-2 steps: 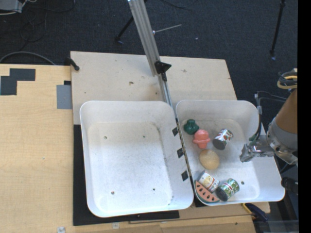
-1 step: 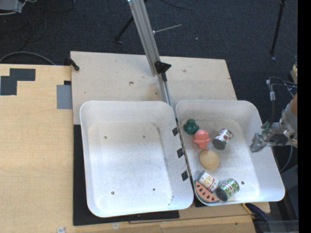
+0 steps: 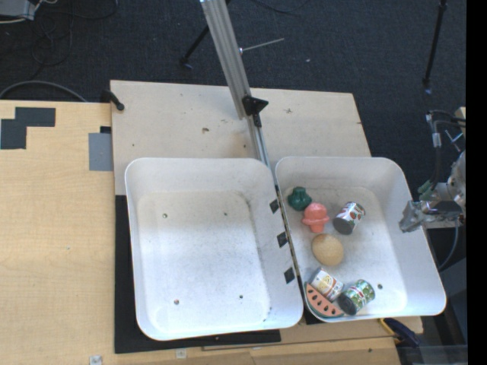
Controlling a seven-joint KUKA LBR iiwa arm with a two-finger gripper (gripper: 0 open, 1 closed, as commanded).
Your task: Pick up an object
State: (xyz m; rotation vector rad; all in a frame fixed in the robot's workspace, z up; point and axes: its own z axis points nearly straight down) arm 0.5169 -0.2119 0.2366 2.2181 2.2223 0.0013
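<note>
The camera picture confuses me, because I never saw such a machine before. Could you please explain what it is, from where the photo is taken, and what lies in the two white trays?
The photo comes from one fixed camera above a bench, looking down at a slant. On the bench stand two shallow white bins, the left bin and the right bin, side by side. The machine is a robot arm that reaches in from the right; its gripper sits at the right bin's outer rim, and nothing is seen held in it. All the small things lie in the right bin: a green toy, a pink toy, a small can, a tan round object, and, in the near corner, a watermelon slice toy with two more small cans beside it. The arm's job is to pick one up.
</note>
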